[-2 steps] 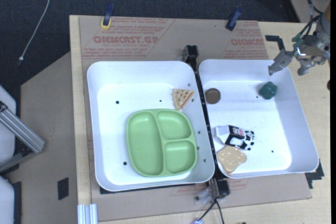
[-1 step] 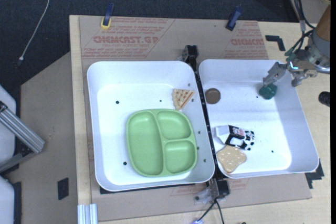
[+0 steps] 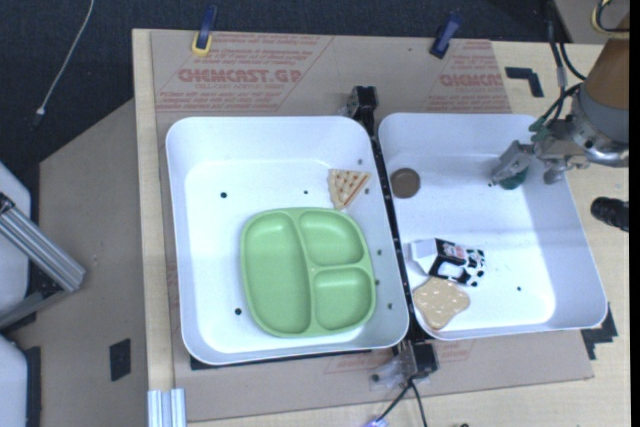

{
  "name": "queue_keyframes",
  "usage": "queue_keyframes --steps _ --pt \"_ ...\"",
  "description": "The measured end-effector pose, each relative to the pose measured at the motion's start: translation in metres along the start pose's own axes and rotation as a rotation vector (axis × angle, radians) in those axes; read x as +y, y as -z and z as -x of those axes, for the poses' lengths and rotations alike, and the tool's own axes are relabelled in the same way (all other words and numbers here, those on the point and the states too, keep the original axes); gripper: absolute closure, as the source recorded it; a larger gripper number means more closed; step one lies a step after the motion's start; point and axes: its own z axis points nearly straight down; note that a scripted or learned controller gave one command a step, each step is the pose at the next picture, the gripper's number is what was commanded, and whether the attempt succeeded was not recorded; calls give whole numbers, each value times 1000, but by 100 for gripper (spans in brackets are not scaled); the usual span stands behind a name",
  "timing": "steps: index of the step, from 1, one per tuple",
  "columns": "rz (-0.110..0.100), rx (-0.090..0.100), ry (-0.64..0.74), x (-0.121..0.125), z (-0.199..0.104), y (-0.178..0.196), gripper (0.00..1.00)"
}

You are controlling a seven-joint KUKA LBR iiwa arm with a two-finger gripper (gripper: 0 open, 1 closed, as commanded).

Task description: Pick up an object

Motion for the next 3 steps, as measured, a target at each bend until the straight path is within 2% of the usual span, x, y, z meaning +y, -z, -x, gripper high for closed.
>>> queue_keyframes --steps 1,2,3 --pt "-1 1 1 -8 -5 -60 0" --pt "9 -2 0 -6 -4 -45 100" --pt "13 -4 2 0 -3 -1 100"
